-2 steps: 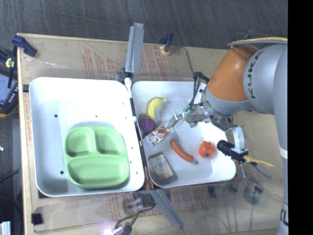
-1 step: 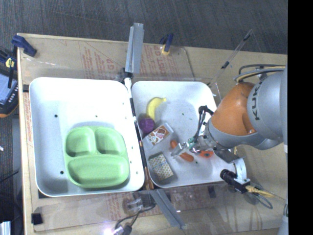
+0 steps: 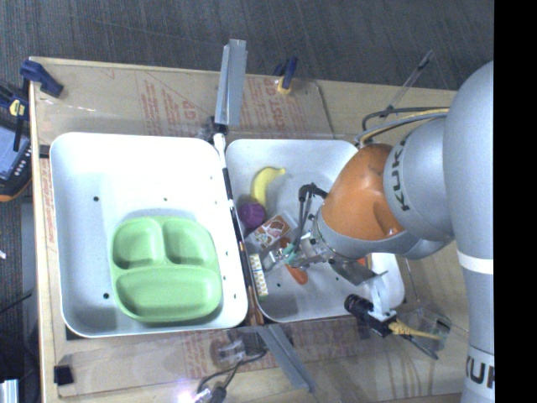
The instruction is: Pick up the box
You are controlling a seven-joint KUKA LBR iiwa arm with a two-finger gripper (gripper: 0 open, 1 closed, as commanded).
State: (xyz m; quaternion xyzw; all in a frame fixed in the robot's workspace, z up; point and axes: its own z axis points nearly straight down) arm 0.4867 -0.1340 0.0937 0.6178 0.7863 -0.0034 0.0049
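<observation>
White bins: two side by side on the bench [image 3: 126,91]; left bin [image 3: 75,183], right bin [image 3: 289,309].
Green tray: three-compartment tray [image 3: 166,269] toward near edge of left bin, flat on floor, one long compartment nearest, two smaller ones behind.
Card strip: thin white strip with markings [image 3: 258,274], against left wall of right bin, toward near-left corner.
Orange item: small orange piece [image 3: 297,274], mid-floor of right bin, just beside gripper; identity not clear.
Gripper: [image 3: 295,257] low over middle of right bin, just right of box; open or closed, cannot tell from this angle.
Box: small brown-and-white printed box [image 3: 271,232], left half of right bin, lying tilted, between purple item and gripper; contact with gripper unclear.
Purple item: rounded purple object [image 3: 251,214], near left wall, just behind box.
Banana: yellow banana [image 3: 267,181], toward far-left corner of right bin.
Arm: grey with orange band [image 3: 361,200], covering right half of right bin.
Clamp: blue clamp [image 3: 287,72], far bench edge.
</observation>
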